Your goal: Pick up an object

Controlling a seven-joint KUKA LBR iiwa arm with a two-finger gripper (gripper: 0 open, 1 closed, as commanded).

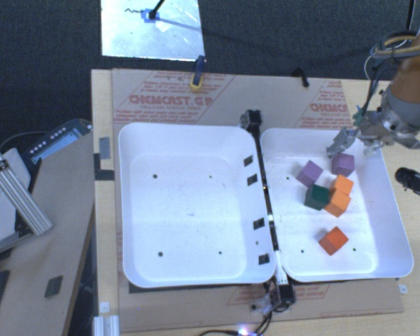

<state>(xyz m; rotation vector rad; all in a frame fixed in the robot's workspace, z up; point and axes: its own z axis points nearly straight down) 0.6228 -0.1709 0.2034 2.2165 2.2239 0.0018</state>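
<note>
Up at the far right corner of the right-hand shallow white plastic bin [388, 247], the grey two-finger gripper [351, 140] hangs with its fingers [338, 144] apart and nothing between them. Just below the fingers sits a small purple wooden cube [344, 164], with a second, lighter purple cube [310, 173] a little to their lower left. Farther below lie a dark green cube [317, 197] touching two stacked orange blocks [339, 194], and a lone orange cube [333, 241] well apart.
</note>
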